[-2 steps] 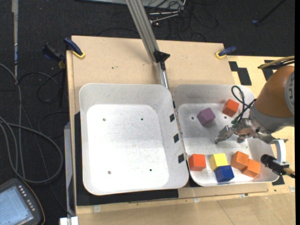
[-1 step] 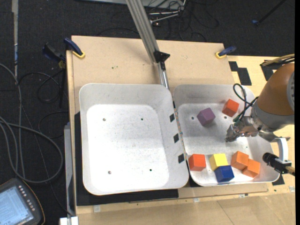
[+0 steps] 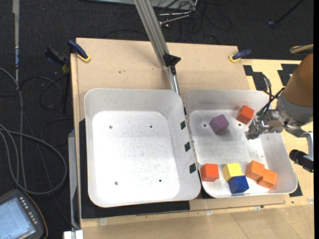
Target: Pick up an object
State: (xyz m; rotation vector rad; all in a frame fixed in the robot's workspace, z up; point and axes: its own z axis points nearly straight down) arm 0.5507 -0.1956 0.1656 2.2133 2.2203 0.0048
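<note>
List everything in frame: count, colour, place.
bins: 2, white, side by side on the bench; left bin, right bin
purple block: 1, purple, upper middle of the right bin
orange blocks: 4, orange; one at the right bin's upper right beside the pincer, one at its lower left, two touching () at its lower right
yellow block: 1, yellow, near edge of the right bin
blue block: 1, blue, touching the yellow block's near side
clamps: 2, blue and yellow, bench's far corners ()
arm: 1, grey with orange band, from the right
pincer: 1, low over the right bin
</note>
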